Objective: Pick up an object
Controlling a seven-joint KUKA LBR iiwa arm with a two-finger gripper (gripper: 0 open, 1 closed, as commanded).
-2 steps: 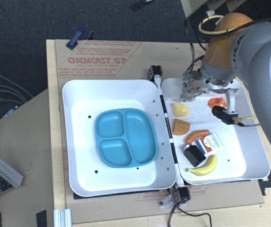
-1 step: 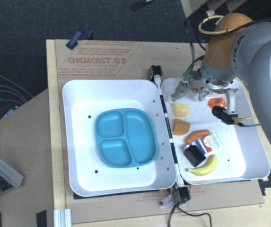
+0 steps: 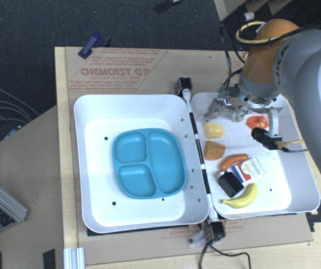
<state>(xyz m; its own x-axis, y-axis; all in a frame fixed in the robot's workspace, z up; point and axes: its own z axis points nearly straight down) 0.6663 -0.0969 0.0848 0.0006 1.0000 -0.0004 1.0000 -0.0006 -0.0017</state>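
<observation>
- Looking at the right bin (image 3: 294, 203), the pickable stuff is all sitting in it: two tan bread-like chunks (image 3: 214, 130) and (image 3: 214, 149), a red-orange sausage thing (image 3: 233, 161), a small red piece (image 3: 257, 121), a black block (image 3: 228, 182), a little printed packet (image 3: 249, 170) and a yellow banana (image 3: 241, 197) near the front edge.
- The gripper (image 3: 234, 109) is hanging over the back of that bin, close to the upper bread chunk and the red piece. Its metal parts are blurring together from this angle, so I honestly cannot tell how wide the fingers are standing or whether anything is sitting between them.
- I'm guessing these are toy foods, so they're probably weighing next to nothing and not breaking easily. The bread chunks are looking matte and blocky, likely the friendliest to pinch across their short sides.
- The banana is looking smooth, curved and glossy, so it may be sliding out unless it's taken across the fat middle.
- The packet is lying flat and thin, likely hard to get under.
- The left bin (image 3: 87, 150) is holding a blue divided plate (image 3: 148, 162), smooth hard plastic, wide and shallow, so an awkward grab.
- Both bins are sitting on a tan bench (image 3: 65, 100).
</observation>
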